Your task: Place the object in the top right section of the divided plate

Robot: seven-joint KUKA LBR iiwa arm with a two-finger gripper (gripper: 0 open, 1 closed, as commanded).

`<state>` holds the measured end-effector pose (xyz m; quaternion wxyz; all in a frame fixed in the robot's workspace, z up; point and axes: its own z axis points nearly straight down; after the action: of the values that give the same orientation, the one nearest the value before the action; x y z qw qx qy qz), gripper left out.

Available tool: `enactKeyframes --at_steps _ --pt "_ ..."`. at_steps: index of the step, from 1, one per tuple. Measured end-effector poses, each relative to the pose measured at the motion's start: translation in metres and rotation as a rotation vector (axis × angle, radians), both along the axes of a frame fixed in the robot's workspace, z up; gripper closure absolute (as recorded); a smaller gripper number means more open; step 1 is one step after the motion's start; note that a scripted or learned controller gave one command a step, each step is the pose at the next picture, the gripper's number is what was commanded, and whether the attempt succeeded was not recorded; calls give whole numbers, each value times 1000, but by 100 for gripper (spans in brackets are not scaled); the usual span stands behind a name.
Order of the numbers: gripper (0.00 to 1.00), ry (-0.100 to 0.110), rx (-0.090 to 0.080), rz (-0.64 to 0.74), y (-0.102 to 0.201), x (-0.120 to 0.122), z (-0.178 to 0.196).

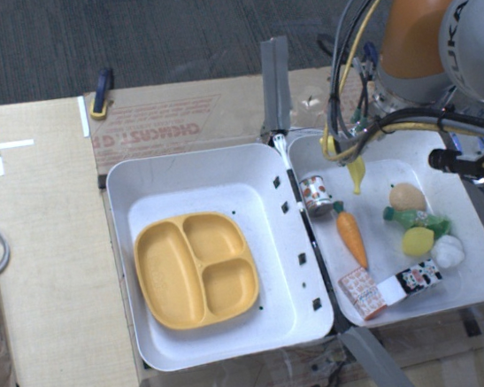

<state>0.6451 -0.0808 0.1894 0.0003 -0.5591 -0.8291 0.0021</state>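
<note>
The yellow divided plate [197, 269] lies in the left bin [135, 194]. It has one long section on the left and two smaller ones on the right, and nothing lies in any of them. My gripper [352, 148] hangs over the back left part of the right bin [482, 279], partly hidden by cables and the wrist. A slim yellow piece, like a banana [357, 175], pokes down from under the gripper above the bin floor. Whether it is gripped I cannot tell.
In the right bin lie a small can [316, 194], a carrot [351, 239], an egg [407, 198], a green item [434, 225], a lemon [418, 241], a white bulb [447, 250], a red-and-white carton [362, 294] and a cow-patterned pack [419, 278]. A raised divider [300, 225] separates the bins.
</note>
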Motion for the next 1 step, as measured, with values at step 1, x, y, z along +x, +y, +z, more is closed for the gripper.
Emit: enactKeyframes --at_steps 1 --pt "100 1 1 -13 61 -51 -1"
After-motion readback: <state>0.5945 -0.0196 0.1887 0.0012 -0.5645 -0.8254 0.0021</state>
